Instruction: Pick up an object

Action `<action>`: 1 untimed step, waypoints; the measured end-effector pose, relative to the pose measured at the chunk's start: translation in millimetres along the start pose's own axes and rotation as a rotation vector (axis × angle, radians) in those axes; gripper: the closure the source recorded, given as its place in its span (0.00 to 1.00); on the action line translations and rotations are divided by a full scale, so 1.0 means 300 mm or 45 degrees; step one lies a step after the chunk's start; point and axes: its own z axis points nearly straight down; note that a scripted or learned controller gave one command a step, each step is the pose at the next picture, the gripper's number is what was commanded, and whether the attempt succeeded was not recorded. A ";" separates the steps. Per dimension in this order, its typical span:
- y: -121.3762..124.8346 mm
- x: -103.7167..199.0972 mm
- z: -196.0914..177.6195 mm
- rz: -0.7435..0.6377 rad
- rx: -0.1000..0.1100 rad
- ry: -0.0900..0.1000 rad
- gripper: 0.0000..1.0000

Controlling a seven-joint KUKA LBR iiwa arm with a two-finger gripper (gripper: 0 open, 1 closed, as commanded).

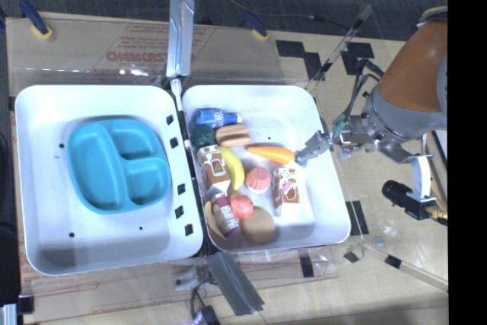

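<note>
Camera view: claw (310, 148) beside carrot (271, 154); blurred, can't tell its state.

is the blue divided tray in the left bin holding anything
Empty. The blue divided tray shows bare compartments; the toy food sits in the right bin.

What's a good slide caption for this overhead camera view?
Gripper poised over the right bin of toy food, near the carrot; blue tray sits in the left bin.
</note>
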 end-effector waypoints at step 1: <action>-0.023 0.134 0.455 -0.069 -0.033 -0.014 0.00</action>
